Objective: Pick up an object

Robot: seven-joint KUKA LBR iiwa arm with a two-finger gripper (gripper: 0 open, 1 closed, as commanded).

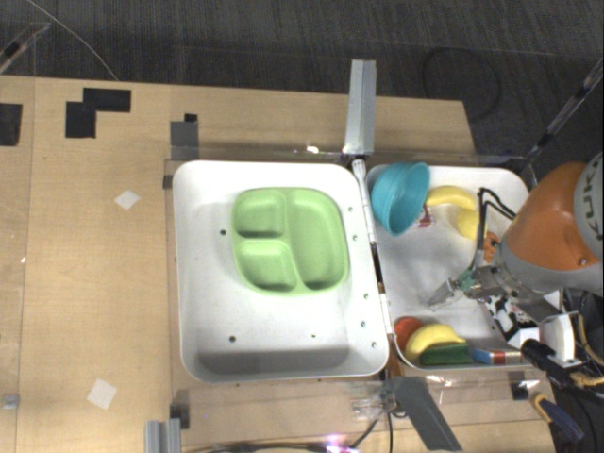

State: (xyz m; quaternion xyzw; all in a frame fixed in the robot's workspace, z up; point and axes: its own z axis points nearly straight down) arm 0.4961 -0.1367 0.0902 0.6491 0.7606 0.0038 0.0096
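Table carries two white bins side by side. Left bin holds one green tray with three compartments, set near its far edge. Arm reaches in over the right bin's right edge, orange band up top, wrist angled down and left. Gripper sits low over bare bin floor around the middle of the right bin; fingers look slightly apart, nothing between them.

Right bin contents: one blue bowl tipped on its side in the far left corner, mouth facing up-left. One banana just right of it, long axis left to right, curling down at the right end. Near left corner: one yellow piece, one red piece, one green piece, touching, long axes roughly along the near edge. One blue-and-red pen-like thing beside them.
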